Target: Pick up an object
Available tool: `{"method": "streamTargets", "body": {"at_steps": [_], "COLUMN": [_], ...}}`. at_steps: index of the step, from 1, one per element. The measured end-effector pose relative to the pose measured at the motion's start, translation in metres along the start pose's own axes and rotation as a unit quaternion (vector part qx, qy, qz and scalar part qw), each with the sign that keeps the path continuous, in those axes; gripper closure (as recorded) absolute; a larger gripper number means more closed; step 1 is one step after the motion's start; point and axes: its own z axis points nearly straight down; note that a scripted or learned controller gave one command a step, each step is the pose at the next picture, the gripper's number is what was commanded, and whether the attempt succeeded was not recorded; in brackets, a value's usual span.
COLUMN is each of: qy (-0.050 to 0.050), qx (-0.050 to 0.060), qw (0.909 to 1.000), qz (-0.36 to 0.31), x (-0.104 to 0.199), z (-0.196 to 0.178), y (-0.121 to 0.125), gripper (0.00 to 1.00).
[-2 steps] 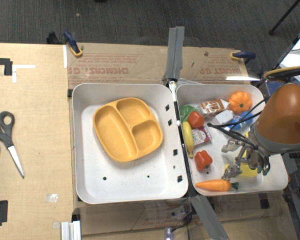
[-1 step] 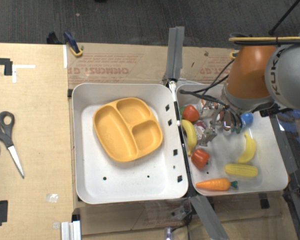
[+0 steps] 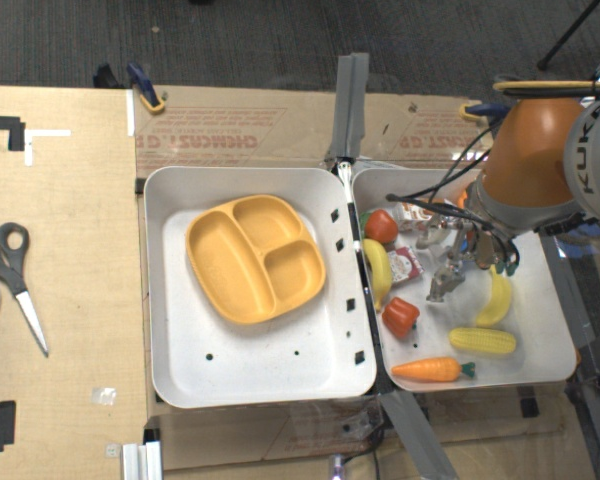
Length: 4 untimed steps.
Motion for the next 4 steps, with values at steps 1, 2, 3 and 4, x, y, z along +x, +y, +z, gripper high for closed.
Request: {"method": "streamTargets", "body": {"at_steps": [1, 2, 3, 4], "qy": [0.002, -0.001, 0.0, 0.006], "qx": [0.0, 0.002, 0.002, 0.002], "qw": [0.9979, 0.9846, 0.9792, 0.9664], "qz": [0.064, 0.175, 0.203, 0.257], "x": [0.088, 0.013, 0.025, -0.031], "z": [0.001, 0.0, 0.0, 0.002], "y": [0.025, 0.03, 0.031, 0.022], "gripper": [0.0, 0.0, 0.0, 0.0]}}
